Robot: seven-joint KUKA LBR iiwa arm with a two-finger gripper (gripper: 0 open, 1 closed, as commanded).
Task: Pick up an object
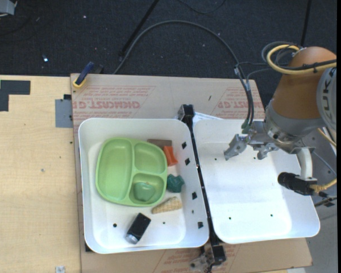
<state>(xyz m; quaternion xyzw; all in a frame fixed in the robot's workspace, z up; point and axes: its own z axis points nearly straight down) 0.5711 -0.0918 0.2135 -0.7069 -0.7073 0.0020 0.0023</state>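
Grey claw [245, 147] | over right bin [261, 220] | finger spread: cannot tell | holding nothing visible

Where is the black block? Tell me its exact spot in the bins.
In the camera view, the black block lies in the left bin, near its front edge, below the green divided plate and just left of the tan cone.

Upside-down red "CHEMCAST GP" print on the cardboard sheet [136, 98]
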